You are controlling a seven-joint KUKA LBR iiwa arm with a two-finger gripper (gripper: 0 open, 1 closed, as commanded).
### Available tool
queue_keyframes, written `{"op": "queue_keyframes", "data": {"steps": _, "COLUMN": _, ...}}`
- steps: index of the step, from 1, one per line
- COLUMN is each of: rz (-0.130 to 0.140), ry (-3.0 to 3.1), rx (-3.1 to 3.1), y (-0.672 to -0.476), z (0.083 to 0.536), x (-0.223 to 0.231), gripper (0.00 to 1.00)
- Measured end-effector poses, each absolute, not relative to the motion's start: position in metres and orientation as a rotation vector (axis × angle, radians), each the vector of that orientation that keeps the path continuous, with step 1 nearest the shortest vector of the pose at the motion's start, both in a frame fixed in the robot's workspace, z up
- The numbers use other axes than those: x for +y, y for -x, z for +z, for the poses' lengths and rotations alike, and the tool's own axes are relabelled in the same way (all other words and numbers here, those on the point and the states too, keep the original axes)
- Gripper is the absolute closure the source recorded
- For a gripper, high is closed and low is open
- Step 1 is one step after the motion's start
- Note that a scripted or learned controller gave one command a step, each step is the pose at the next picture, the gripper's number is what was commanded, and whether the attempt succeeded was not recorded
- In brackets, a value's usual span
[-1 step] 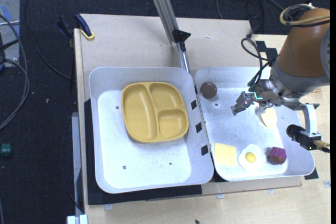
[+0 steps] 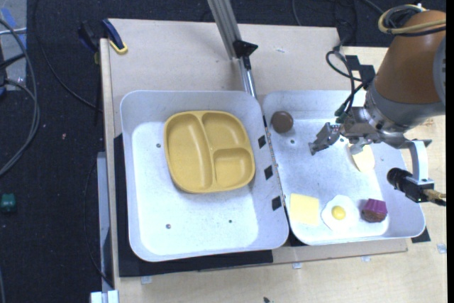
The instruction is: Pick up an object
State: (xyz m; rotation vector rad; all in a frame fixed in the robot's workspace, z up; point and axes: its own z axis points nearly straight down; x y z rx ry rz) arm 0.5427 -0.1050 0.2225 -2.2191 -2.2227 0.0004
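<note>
Centrally, a tan bench [image 2: 177,57] carries two white bins on dark carpet strewn with cables [image 2: 50,46]. Left bin [image 2: 142,223]: a yellow divided plate [image 2: 210,150]. Right bin [image 2: 312,174]: a brown ball [image 2: 282,122] at upper left; a yellow cheese slice [image 2: 306,209], fried egg [image 2: 339,213] and purple piece [image 2: 374,210] along the lower edge; a pale piece [image 2: 364,160] at right. The gripper [image 2: 317,144] hangs mid-bin over bare floor; whether it is open cannot be told.

Arm [image 2: 408,74] enters from right, orange band above grey wrist, bent down and leftward. Gripper [image 2: 317,144] at its end points left, low, tilted slightly downward.
</note>
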Motion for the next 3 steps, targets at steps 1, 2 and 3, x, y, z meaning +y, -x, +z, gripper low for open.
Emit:
{"op": "queue_keyframes", "data": {"steps": 1, "rz": 0.004, "ry": 2.220, "rx": -2.219, "y": -0.542, "z": 0.179, "x": -0.103, "gripper": 0.00}}
{"op": "queue_keyframes", "data": {"steps": 2, "rz": 0.005, "ry": 2.221, "rx": -2.217, "y": -0.542, "z": 0.129, "x": -0.112, "gripper": 0.00}}
{"op": "queue_keyframes", "data": {"steps": 3, "rz": -0.001, "ry": 2.224, "rx": -2.222, "y": -0.543, "z": 0.092, "x": -0.112, "gripper": 0.00}}
